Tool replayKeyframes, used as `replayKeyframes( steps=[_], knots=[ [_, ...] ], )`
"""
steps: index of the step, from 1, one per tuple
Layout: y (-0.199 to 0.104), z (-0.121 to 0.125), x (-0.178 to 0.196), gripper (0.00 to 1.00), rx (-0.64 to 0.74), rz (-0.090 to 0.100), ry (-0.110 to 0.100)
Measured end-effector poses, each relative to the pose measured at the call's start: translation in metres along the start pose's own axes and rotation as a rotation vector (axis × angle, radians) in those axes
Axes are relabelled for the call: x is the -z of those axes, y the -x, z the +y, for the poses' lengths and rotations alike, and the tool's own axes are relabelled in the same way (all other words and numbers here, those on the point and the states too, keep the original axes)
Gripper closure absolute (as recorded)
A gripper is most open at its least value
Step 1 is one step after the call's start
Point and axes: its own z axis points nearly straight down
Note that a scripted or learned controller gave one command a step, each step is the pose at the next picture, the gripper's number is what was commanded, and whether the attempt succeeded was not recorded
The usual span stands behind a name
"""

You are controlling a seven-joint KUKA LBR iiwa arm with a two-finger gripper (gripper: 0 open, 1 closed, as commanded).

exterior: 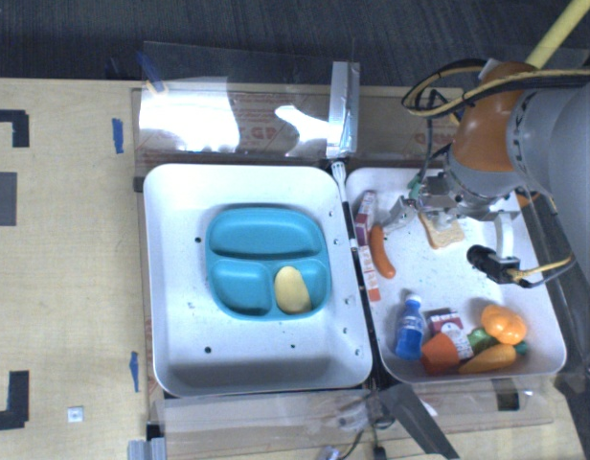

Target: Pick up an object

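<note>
We see the hand low over the far end of the right bin, and we cannot tell how far open it is or whether it has hold of anything.

Nearest to it is a tan slice, which looks like toy bread. It lies just beside the hand, toward the near side of the bin and a little to the view's right, partly under the wrist. We judge this the likeliest thing to pick up, since only a short shift and a drop would put the hand on it.

On the other side, toward the view's left, an orange sausage lies near the hand. Its long axis runs roughly from far to near, so a grip would have to close across its width. A red and white packet sits against the bin's left wall just beyond it, and we think that wall leaves little room there.

Well apart, at the near end, a crowd clusters: a blue bottle, a red box, an orange pepper and a carrot. They touch or nearly touch, which makes them harder picks.

The left bin holds a blue tray with a yellow egg-shaped piece in one compartment, on the pale tabletop.
</note>
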Motion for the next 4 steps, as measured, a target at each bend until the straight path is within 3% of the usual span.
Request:
replayKeyframes(
  steps=[1,2,3,4],
  knots=[
    [0.052,0.022,-0.001,0.0,0.042,0.0,0.001],
    [0.053,0.021,-0.001,0.0,0.113,0.0,-0.002],
    [0.053,0.024,0.012,1.0,0.116,-0.004,0.008],
    [0.053,0.024,0.011,0.0,0.116,-0.004,0.006]
  ],
)
